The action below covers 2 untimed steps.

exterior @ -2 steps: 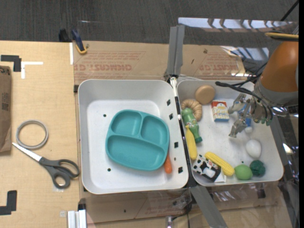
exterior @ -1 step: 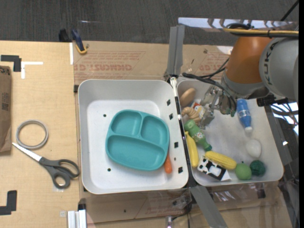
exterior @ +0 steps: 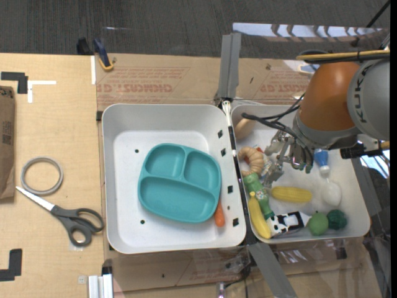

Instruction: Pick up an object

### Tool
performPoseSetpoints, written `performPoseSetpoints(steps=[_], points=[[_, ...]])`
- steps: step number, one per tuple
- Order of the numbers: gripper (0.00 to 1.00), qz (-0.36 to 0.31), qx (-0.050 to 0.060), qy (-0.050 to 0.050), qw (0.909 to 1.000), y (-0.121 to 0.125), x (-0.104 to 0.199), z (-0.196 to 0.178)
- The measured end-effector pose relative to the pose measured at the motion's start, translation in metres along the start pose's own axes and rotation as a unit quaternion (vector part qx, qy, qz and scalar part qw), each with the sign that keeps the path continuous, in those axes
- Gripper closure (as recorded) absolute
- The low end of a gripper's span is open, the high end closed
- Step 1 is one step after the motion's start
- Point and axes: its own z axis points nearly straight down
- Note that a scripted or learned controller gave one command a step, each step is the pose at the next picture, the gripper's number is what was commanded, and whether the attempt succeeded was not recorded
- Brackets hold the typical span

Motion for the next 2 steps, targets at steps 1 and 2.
performPoseSetpoints(steps=[1,2], points=[[0.00,-0.080,-0.001,-0.005,0.9968,-0.045,0.071,-0.002],[0.00,-0.022,-0.003,-0.014,0.9997,-0.073,0.075,-0.006]])
